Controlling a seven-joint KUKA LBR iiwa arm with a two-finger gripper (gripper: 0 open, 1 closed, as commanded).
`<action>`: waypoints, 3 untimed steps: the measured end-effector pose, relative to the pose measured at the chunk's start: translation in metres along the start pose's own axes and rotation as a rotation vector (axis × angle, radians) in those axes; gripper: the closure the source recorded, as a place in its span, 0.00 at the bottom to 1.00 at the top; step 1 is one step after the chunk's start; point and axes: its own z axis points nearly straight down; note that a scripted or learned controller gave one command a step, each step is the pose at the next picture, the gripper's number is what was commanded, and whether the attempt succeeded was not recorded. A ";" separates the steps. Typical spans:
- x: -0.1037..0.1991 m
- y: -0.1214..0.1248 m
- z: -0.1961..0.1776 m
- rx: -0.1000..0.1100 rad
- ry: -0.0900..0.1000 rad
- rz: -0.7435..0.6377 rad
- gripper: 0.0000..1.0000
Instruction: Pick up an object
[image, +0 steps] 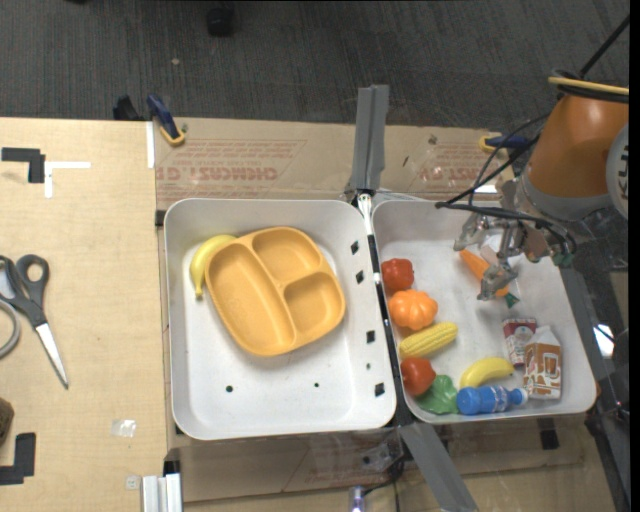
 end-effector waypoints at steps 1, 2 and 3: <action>0.004 0.000 0.012 -0.003 0.008 0.057 0.00; 0.001 -0.001 0.001 0.000 0.001 0.056 1.00; 0.001 -0.001 0.001 0.000 0.001 0.056 0.00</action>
